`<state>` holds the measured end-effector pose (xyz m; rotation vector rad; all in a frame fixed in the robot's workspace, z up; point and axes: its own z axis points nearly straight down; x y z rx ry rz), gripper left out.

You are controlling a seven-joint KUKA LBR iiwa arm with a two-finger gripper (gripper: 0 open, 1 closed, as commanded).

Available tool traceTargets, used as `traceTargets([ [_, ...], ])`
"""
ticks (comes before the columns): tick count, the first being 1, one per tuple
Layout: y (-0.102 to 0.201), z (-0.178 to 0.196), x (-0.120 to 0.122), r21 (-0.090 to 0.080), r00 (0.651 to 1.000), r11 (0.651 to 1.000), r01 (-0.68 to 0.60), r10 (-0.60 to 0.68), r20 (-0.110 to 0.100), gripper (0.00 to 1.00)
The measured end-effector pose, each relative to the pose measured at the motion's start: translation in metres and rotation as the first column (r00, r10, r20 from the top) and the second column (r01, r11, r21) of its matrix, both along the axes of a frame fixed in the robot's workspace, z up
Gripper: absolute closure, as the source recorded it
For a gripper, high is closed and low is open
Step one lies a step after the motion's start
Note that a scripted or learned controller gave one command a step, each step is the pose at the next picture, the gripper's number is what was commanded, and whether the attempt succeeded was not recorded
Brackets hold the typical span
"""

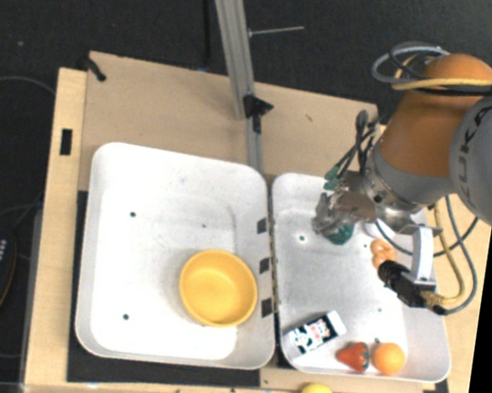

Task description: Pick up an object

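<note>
Under end effector [334,221] | teal object [341,236] | right bin [308,273]

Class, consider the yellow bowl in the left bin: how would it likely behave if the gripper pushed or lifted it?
The yellow bowl looks like light, stiff plastic, so a push would probably slide it across the left bin. Its smooth round rim may slip from a two-finger pinch.

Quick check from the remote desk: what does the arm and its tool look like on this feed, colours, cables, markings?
The arm is grey with a broad orange band above the wrist and dark lettering on the grey shell. Black and pale cables loop over the orange section and trail down its right side. A small white-and-black module hangs off the wrist. The tool is dark grey metal, compact, with something teal-green at its tip.
</note>
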<state>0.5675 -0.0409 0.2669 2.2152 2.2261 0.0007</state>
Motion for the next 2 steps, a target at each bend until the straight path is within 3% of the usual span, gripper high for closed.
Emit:
traceTargets([
  [2,0.093,-0.023,0.008,0.0,1.0,1.0,-0.001,0.001,0.0,1.0],
])
